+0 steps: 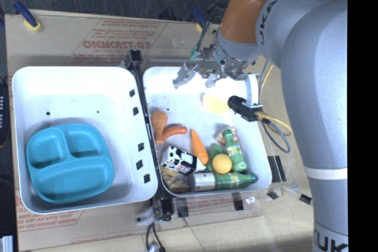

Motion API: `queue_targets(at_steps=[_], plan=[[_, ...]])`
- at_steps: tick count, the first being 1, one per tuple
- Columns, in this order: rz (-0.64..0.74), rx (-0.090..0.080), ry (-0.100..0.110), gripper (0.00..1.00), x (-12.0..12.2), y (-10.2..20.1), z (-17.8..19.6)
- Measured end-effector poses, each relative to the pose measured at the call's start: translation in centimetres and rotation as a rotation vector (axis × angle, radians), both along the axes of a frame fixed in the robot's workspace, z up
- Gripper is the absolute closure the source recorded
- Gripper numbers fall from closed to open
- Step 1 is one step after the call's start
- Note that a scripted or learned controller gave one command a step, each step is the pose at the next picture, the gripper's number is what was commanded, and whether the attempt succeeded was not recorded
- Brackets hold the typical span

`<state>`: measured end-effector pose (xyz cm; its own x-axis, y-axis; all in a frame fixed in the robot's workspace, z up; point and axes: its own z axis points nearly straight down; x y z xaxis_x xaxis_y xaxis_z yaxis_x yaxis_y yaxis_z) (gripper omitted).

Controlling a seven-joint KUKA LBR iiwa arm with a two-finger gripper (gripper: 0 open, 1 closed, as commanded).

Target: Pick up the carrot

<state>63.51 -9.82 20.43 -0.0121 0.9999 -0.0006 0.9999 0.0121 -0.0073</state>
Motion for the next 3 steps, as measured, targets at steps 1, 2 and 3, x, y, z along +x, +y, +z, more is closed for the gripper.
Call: queue_targets(at_steps=[1, 2, 3], plan=[[0.162, 0.004, 0.003, 0.0, -10.4, -1.6, -11.5], [0.178, -0.002, 0.002, 1.0, -10.2, -1.7, -10.4], [0.42, 0.0, -0.009, 1.0, -7.4, 3.9, 4.4]])
